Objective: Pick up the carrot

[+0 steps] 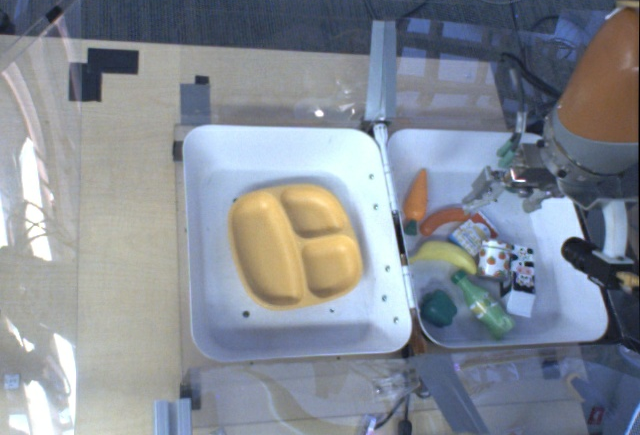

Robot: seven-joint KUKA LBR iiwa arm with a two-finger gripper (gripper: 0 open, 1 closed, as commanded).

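Observation:
The carrot [416, 193] is orange with a green top and lies along the left wall of the right bin [560, 323], pointing toward the far side. My gripper [503, 191] hangs over the same bin, to the right of the carrot and apart from it. Its fingers are open with nothing between them. The orange-banded arm [600, 93] comes in from the right above it.
Close below the carrot lie a red-orange piece [445, 219], a banana [445, 253], small printed boxes [505, 265], a green bottle [482, 305] and a dark green item [438, 307]. The left bin [210, 323] holds a yellow divided plate [296, 245].

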